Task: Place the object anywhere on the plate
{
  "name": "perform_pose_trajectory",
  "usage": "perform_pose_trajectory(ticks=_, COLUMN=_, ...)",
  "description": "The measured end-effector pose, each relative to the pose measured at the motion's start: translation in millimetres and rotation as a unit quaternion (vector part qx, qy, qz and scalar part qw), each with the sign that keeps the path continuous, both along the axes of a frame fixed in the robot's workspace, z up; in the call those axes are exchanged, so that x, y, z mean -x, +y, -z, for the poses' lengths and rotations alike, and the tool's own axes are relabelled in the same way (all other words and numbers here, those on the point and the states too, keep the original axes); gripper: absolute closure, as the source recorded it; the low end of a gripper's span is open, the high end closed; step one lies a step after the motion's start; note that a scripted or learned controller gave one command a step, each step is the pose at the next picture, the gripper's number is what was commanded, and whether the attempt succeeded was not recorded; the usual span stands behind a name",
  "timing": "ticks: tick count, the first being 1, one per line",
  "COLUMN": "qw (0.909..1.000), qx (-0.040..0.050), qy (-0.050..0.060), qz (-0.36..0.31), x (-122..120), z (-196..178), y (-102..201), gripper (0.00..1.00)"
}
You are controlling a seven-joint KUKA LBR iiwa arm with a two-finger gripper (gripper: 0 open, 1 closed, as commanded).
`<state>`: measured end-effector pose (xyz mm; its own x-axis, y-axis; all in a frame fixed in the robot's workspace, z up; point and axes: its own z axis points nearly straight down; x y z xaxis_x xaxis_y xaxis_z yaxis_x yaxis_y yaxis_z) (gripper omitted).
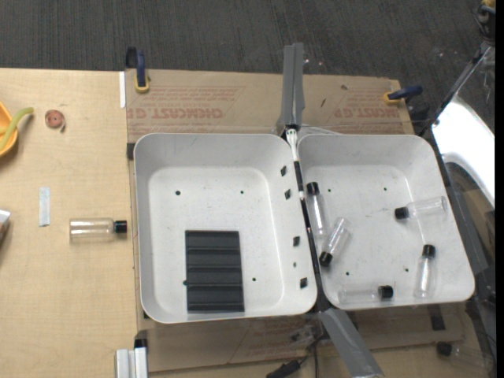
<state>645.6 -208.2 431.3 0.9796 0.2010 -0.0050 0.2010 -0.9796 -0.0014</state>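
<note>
Camera view, ridged black plate (213, 272) in left bin (157, 164), five clear vials (334, 239) in right bin (441, 179), tool state cannot be told.

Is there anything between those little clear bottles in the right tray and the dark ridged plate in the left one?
Yes: the two bins' raised walls, which meet in the middle. The clear vials lie in the right bin; the dark ridged plate lies in the left bin. A vial would likely have to be lifted over those walls. Nothing rests on the plate.

Six vials (331, 241), one plate (213, 272), two bins (157, 152)
</note>
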Motion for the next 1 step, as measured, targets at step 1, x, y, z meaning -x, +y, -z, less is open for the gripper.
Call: perform_pose_trajectory(ticks=1, qw=1.0000, qx=-0.0005, qy=0.000, qz=0.001, x=35.2, z=-8.7, y=-14.0, gripper=0.00)
